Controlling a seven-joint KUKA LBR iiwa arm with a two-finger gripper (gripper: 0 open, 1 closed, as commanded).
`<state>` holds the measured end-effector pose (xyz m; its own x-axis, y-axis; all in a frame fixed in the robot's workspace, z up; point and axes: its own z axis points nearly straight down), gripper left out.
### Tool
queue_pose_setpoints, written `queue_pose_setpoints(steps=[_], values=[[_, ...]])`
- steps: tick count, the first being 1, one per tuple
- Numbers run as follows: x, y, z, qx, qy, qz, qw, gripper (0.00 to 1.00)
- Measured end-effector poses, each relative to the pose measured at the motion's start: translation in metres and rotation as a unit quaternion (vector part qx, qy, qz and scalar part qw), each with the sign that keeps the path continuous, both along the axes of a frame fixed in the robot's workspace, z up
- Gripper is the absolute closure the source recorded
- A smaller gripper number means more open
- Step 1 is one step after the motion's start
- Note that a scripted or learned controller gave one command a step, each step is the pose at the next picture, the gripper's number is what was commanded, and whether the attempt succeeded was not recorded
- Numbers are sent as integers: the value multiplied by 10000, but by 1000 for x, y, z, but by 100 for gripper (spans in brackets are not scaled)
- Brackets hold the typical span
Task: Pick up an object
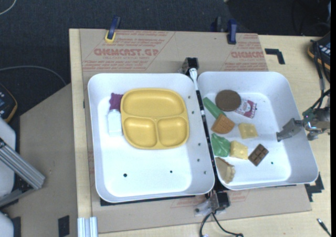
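Two bins side by side on the bench (157, 49), tray (154, 117) in left bin (147, 178) with bottle (114, 122) touching its left, toy foods clustered in right bin's (278, 94) left half, pincer (286, 131) at its right edge

Grey metal gripper (287, 131), dark cables, small green detail near wrist.

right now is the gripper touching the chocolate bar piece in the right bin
Apart. The camera view shows the gripper near the right bin's right wall, with bare white bin floor between it and the chocolate bar piece.
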<state>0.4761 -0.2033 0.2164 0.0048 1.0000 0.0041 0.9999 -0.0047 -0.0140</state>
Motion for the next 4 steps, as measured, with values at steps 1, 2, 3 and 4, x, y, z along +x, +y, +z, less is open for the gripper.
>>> queue_pose_setpoints(steps=[1,2,3,4], values=[[3,1,7,-19,-67,22,10000,0],[-7,1,-46,-4,-44,19,10000,0],[-19,4,-100,-1,-34,19,10000,0],[-18,4,-131,-3,-68,20,10000,0]])
